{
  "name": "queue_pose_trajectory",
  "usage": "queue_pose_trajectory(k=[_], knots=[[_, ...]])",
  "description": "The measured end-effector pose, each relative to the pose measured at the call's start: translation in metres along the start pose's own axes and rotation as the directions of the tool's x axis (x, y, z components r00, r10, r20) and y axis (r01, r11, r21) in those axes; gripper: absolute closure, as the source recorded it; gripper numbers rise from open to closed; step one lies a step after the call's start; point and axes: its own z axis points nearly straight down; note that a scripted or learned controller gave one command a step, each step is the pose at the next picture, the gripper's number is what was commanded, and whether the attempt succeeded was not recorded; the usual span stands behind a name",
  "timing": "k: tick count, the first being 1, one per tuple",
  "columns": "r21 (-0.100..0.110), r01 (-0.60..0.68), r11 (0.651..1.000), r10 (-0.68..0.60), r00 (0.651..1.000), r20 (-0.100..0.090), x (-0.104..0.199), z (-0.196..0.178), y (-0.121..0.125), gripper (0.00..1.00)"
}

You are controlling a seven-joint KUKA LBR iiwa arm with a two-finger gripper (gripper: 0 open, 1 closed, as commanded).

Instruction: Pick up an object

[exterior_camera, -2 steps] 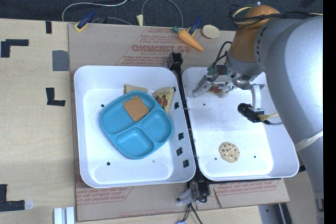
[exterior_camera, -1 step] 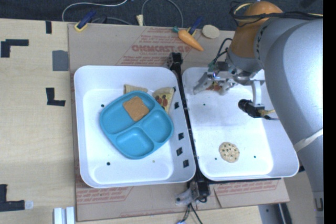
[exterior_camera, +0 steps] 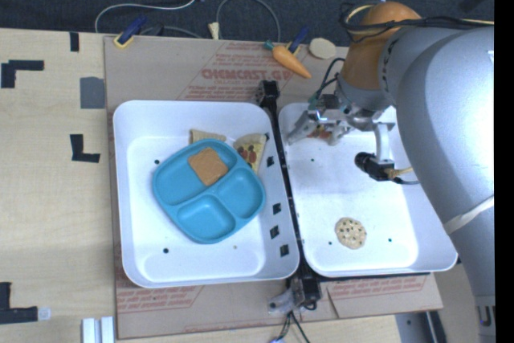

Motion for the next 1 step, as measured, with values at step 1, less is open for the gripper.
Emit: queue_pose_trajectory(k=[1], knots=[[0.000, -0.002, 1.000, 0.002, 1.000, 0.002, 0.0007, -0.0001, -0.0002, 0.00]])
